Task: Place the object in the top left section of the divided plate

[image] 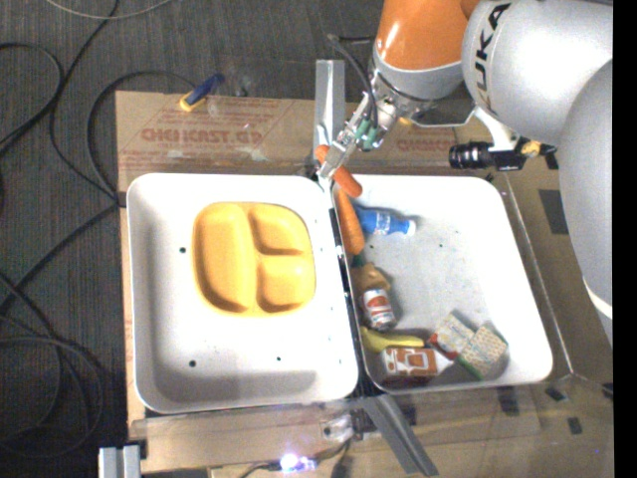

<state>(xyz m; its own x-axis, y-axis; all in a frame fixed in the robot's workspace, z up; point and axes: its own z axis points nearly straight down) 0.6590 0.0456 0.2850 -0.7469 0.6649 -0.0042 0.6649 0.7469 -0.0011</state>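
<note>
Where the two white bins meet along their shared wall, the gripper (pixel 333 163) sits at the 12 o'clock end of that wall, below the arm's (pixel 428 28) orange band. An orange carrot (pixel 347 219) lies just beneath the gripper, with its upper end at the fingertips and its body running toward 6 o'clock along the left wall of the right bin (pixel 518 267). The fingers appear drawn in narrow at the carrot's upper end, but the view cannot confirm that the carrot is actually clamped between them; contact and grip cannot be told.

The divided plate (pixel 255 257) is yellow and rests flat in the left bin (pixel 159 347), toward that bin's 12 o'clock half. Its large compartment is on the left; two smaller compartments are on the right, one at 1 o'clock and one at 4 o'clock of the plate centre. The carrot is apart from the plate, at roughly 2 o'clock from it, across the shared wall.

The right bin also contains:
- a blue bottle (pixel 386 224) touching the carrot at its 3 o'clock side;
- a small brown bottle (pixel 375 302) near the bin's left wall;
- a banana (pixel 383 342) at 6 o'clock of the brown bottle;
- a small carton (pixel 408 363) beside the banana;
- a box (pixel 473 345) toward 5 o'clock.
</note>
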